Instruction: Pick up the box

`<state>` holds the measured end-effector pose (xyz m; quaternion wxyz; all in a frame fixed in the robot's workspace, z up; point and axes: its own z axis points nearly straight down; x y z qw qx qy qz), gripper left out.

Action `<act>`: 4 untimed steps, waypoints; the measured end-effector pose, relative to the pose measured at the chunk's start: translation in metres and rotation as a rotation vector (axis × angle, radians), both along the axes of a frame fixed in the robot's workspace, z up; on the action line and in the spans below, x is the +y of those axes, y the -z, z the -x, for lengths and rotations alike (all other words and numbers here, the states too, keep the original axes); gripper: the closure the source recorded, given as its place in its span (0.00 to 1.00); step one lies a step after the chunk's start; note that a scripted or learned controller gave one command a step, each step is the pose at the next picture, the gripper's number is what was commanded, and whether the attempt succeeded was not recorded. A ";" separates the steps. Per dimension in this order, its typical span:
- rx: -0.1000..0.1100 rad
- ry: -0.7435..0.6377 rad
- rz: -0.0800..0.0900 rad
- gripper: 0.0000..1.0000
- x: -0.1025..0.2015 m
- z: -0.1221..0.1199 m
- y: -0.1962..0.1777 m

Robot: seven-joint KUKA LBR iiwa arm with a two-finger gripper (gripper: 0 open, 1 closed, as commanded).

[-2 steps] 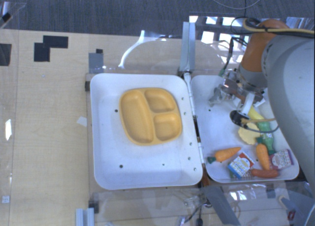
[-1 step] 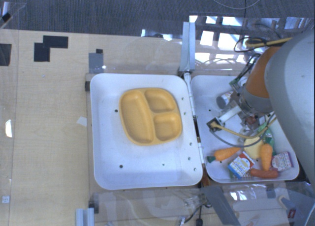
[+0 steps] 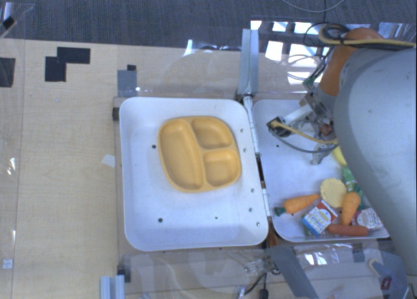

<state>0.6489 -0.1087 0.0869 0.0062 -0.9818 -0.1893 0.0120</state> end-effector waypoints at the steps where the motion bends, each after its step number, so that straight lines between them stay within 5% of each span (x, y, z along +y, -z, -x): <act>1: -0.018 -0.013 0.004 1.00 0.002 -0.005 -0.013; 2: -0.029 0.147 0.009 1.00 -0.011 0.011 -0.073; 4: -0.031 0.126 0.009 1.00 -0.008 0.008 -0.095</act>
